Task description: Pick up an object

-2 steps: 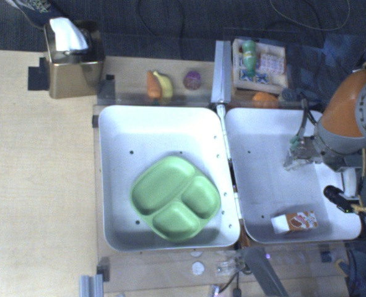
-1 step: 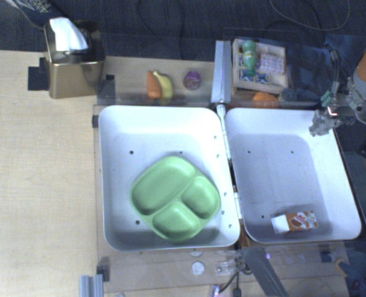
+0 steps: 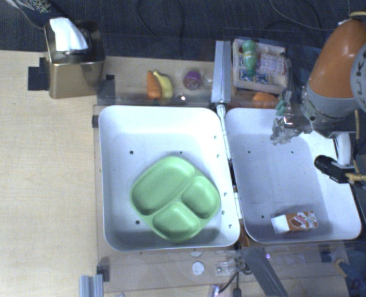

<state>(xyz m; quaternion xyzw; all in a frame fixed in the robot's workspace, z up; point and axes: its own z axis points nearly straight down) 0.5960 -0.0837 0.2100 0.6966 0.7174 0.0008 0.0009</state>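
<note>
The arm (image 3: 347, 67), grey with an orange band, enters from the upper right of the frame and reaches over the right bin (image 3: 263, 184). Its gripper (image 3: 284, 129) is above the upper part of this bin, near the far wall, and it points down and to the left. The fingers are small and dark in the picture, and I cannot tell if they are spread or closed; nothing is visible between them. The only object inside the right bin is a small carton (image 3: 295, 221), orange and white, which lies on its side in the lower right of the frame, near the front wall of the bin and well apart from the gripper. The left bin (image 3: 117, 166) holds a green divided tray (image 3: 175, 197) with three compartments, a little tilted, in the lower middle of that bin. Behind the bins, along the top of the frame, there are a toy carrot (image 3: 153, 85) and a banana (image 3: 165, 84) just beside each other, a purple round item (image 3: 192, 79) near them, a brown box (image 3: 73, 73) in the upper left with something white on top, and a flat package (image 3: 260, 64) with coloured pictures above the right bin.
</note>
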